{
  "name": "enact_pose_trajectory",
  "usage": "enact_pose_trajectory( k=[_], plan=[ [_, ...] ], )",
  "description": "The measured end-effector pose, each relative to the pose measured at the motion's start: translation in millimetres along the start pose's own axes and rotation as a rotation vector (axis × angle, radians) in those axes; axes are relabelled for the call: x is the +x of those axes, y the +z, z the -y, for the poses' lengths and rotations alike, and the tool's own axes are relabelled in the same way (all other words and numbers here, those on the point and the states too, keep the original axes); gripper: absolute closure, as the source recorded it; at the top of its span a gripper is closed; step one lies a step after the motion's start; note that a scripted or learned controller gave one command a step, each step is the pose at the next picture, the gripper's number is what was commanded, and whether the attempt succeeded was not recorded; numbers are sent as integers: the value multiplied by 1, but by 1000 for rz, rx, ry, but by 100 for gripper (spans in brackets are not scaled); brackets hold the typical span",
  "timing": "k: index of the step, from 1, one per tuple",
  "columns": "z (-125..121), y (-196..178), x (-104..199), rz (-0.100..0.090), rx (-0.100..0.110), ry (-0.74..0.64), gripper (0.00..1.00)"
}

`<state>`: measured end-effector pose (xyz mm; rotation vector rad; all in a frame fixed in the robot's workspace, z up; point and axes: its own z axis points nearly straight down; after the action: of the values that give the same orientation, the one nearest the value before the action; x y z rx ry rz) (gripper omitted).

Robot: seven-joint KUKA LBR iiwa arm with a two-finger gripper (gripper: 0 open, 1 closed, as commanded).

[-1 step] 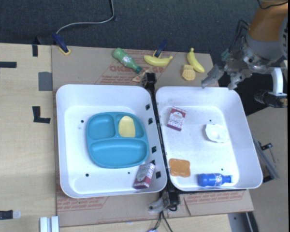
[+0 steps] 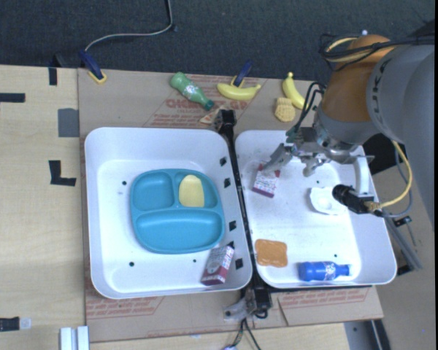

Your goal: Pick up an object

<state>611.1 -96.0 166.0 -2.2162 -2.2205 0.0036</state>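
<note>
Gripper [image 2: 293, 163] seen spread wide, nothing held, over right bin [image 2: 301, 228] | pink-white packet [image 2: 264, 184] lain at one fingertip, label unreadable | blue bottle [image 2: 323, 270], orange slab [image 2: 271, 252] at near wall | red print on cardboard [image 2: 182, 115] illegible | dark carpet [image 2: 95, 13] beyond.

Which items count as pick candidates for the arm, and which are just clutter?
Job, in the right bin: gripper, fingers open; pink packet; white lump; orange slice; blue bottle.
Lying about: green bottle, banana, second banana behind the bins; blue tray, small carton in the left bin.
</note>
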Motion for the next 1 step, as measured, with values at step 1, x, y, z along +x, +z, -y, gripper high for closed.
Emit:
enact_pose_trajectory(
  k=[1],
  plan=[
    [-30,80,-3,3,-7,0,0]
  ],
)
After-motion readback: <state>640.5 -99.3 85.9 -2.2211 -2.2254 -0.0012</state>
